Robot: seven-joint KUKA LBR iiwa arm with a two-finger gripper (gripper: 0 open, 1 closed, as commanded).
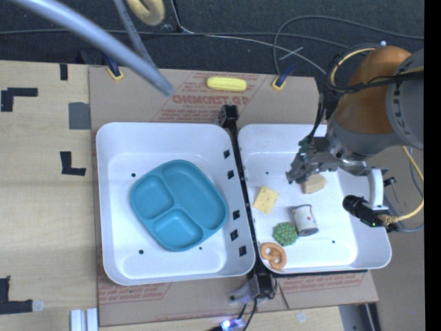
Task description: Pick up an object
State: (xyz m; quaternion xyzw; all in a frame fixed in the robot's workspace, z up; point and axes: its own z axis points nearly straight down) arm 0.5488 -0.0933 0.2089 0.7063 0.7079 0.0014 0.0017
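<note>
The claw [304, 168] hangs low in the right bin [272, 143], over the upper middle of its floor. Dark wrist parts crowd it, so I cannot tell whether it is open or closed, and nothing is plainly gripped in it. At its 5 o'clock, just beside its tip and maybe touching it, lies a small tan block [315, 183], possibly a bit of bread. The view is too coarse to tell contact from a narrow gap. At the claw's 8 o'clock, nearer the wall between the bins, a pale yellow wedge [266, 200] lies flat on the white floor. At 6 o'clock, further down, is a small tin can [304, 220] on its side, its red-and-white label facing up. A green knobbly lump [284, 234] sits close against the can at the can's 8 o'clock. Beyond that, at the bin's lower left corner, an orange pretzel-shaped ring [273, 255] rests by the rim. The arm [375, 92] runs off from the claw toward 2 o'clock, orange band uppermost. Across the wall at 9 o'clock, the left bin [117, 150] holds a blue divided plate [178, 204] lying level on its floor. Both bins sit on a cardboard sheet [193, 102] on the desk [41, 185]. On that sheet, at 11 o'clock from the claw and well apart from it, lies a yellow corn cob [226, 83].
</note>
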